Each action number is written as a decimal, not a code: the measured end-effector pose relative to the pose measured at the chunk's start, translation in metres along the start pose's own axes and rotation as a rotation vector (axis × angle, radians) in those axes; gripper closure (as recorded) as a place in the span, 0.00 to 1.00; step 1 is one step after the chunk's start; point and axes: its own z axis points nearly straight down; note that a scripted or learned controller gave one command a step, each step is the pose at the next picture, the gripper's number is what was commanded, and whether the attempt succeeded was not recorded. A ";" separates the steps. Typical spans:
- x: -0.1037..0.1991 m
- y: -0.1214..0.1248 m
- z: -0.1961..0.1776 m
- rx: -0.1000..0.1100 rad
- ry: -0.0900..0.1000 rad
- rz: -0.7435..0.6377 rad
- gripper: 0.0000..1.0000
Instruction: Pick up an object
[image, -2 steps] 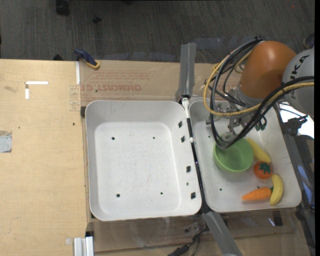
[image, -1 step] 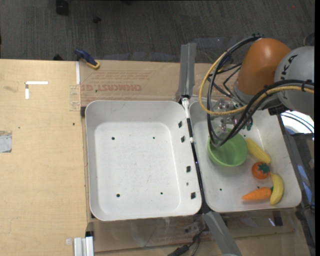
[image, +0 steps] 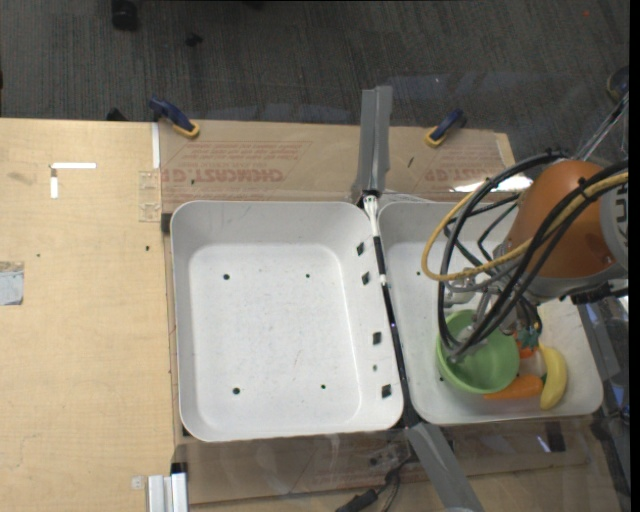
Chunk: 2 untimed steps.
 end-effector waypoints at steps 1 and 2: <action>-0.114 -0.011 -0.001 -0.001 -0.004 -0.156 0.00; -0.117 0.025 -0.001 -0.001 -0.002 -0.018 0.00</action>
